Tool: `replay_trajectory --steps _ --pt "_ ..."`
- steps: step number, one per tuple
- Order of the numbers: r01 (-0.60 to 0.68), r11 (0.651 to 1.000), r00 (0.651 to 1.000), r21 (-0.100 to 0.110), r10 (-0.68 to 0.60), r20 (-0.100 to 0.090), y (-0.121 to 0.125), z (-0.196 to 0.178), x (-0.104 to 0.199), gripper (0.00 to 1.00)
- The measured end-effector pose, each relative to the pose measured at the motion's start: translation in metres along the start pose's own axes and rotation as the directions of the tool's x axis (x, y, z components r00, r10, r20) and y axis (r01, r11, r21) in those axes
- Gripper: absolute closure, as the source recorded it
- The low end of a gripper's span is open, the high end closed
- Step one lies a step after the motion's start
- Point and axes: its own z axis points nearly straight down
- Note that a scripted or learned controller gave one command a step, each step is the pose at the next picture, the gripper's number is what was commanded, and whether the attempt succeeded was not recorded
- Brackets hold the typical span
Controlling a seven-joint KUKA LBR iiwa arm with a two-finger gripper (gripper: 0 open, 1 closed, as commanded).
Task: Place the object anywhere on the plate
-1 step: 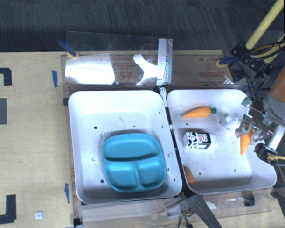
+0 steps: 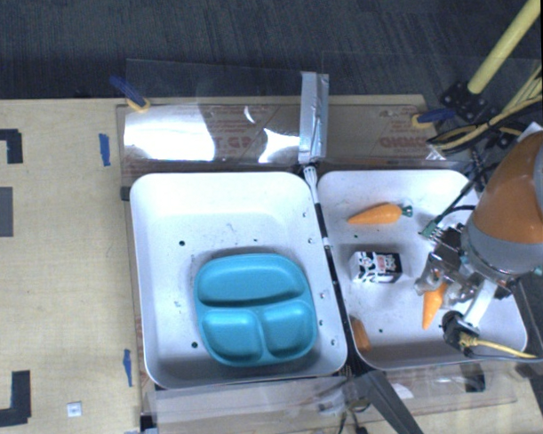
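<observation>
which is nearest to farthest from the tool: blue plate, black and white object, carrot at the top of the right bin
Measured from the tool in the right bin:
1. Black and white object, just to its left.
2. Carrot with the green tip, up and left near the bin's top.
3. Blue plate, across in the left bin.

Blue plate (image 2: 254,316) in a white bin (image 2: 157,260); orange carrots (image 2: 375,215); a black-and-white patterned packet (image 2: 377,266); tan counter (image 2: 52,290)

plate (image 2: 254,307) — blue, three compartments, lying flat in left bin | carrot (image 2: 430,307) — orange, standing near-upright at the plate's 3 o'clock, in right bin
</observation>
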Motion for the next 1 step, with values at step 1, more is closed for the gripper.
replay_trajectory --steps 1 --pt "0.109 0.994 0.994 -0.008 -0.109 -0.003 -0.0343 -0.0831 0.0463 1.0"
